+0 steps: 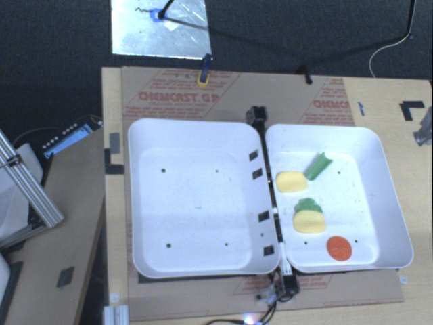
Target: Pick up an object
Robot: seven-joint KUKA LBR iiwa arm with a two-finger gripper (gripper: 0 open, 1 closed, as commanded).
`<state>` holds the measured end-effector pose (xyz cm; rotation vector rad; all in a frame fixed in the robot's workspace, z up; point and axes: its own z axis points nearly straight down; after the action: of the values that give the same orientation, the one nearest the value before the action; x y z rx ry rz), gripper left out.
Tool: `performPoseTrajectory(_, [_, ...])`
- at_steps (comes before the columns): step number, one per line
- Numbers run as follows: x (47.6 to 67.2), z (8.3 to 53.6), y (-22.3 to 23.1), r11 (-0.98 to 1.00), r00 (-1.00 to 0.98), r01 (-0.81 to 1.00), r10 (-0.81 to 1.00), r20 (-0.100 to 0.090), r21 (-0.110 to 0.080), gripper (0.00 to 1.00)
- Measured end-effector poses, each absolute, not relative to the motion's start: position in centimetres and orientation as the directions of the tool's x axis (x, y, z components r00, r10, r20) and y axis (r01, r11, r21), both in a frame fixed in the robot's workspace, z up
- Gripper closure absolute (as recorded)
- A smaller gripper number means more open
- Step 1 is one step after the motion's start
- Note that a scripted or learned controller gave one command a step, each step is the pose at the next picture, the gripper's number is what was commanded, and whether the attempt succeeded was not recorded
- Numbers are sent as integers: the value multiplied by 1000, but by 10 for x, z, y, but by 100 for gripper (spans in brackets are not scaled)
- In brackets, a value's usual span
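Note:
The right bin (396, 222) holds several small objects. A pale yellow lump (291, 181) lies near its left wall, and a green stick-like piece (316, 166) slants just up and right of it. Lower down a second yellow lump (309, 222) touches a small green piece (308, 205) at its top edge. An orange-red disc (339, 248) rests near the bin's front wall.
The left bin (196, 202) sits beside the right one, joined by a black hinge strip (270, 202). Both stand on a cardboard sheet (183, 95). A grey part (425, 126) pokes in at the right edge, level with the right bin's far corner. A metal frame (27, 188) stands at left.

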<state>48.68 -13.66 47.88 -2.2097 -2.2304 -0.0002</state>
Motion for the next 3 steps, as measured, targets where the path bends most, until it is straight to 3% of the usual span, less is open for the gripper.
performPoseTrajectory(1, [520,538,-210,-2,2,1000,1000,-6,10,100])
performPoseTrajectory(2, [485,369,-146,7,-7,1000,1000,5,-13,100])
performPoseTrajectory(3, [495,539,-132,7,-7,1000,1000,-5,23,100])
